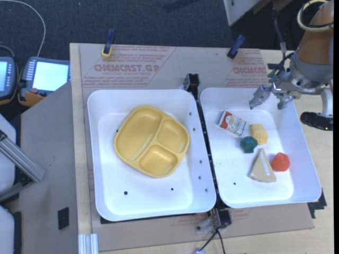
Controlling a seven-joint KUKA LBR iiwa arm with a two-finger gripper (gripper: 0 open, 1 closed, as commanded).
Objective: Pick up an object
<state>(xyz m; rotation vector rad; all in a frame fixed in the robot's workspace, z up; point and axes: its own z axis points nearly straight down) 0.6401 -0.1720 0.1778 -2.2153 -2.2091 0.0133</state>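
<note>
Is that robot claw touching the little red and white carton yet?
Apart. The camera view shows the end effector over the right bin's upper edge, with bare white bin floor plainly visible between it and the carton.

The left bin (100, 157) is largely taken up by a yellow divided plate (152, 141); bare floor is left along its near edge and left side, where a descent could be made unhindered. In the right bin (296, 184), five small items are clustered: a carton (231, 123), a yellow block (259, 133), a teal lump (248, 144), a tan wedge (261, 167) and an orange ball (280, 162). The block and lump appear to touch, so little finger room is left between them. Open floor is found left of the wedge and along the near wall. The far right corner is occupied by the gripper (270, 95).
</note>
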